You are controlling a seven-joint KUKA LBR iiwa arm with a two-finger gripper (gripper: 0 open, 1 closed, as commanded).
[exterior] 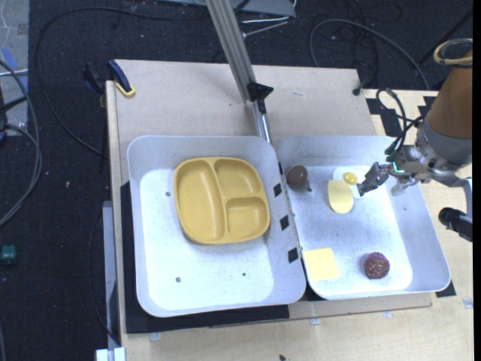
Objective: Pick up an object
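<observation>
Here the tool hangs spread open — gripping nothing — beside the yellow spoon.

A pale wooden desk filled the middle of the frame and bore two shallow white bins side by side. The left white bin held a yellow plastic plate with three compartments, lying flat in its upper half. The right white bin touched the left one along a seam near the centre. A grey metal pole slanted down from the top centre to the desk. Black cables looped over the dark floor at the upper left and upper right.
</observation>
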